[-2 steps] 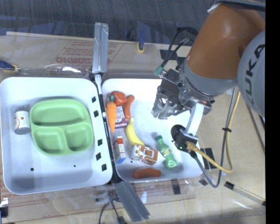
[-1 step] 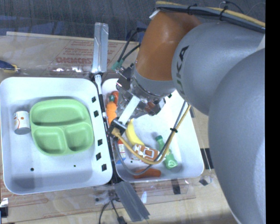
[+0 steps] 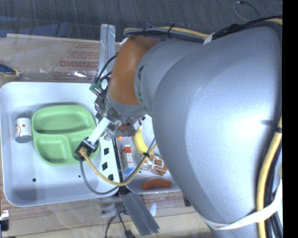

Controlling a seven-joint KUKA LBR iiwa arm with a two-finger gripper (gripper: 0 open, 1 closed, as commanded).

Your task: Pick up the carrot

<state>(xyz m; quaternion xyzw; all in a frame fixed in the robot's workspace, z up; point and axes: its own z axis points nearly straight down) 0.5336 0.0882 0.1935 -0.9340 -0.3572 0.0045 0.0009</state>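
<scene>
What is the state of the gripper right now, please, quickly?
Gripper: cannot be told whether open or closed. The carrot lies apart from it, not held.

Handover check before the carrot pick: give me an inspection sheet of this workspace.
Surface: left bin in plain sight; right bin mostly under the arm.
Job's things: carrot lying at the right bin's near edge, untouched.
Clutter: green divided plate and small can in the left bin; banana and bottle in the right bin.
Grippers: pincer over the bins' divide, apart from the carrot.
Cables: yellow cable along the arm.
Surroundings: printed plastic sheet behind the bins.
</scene>
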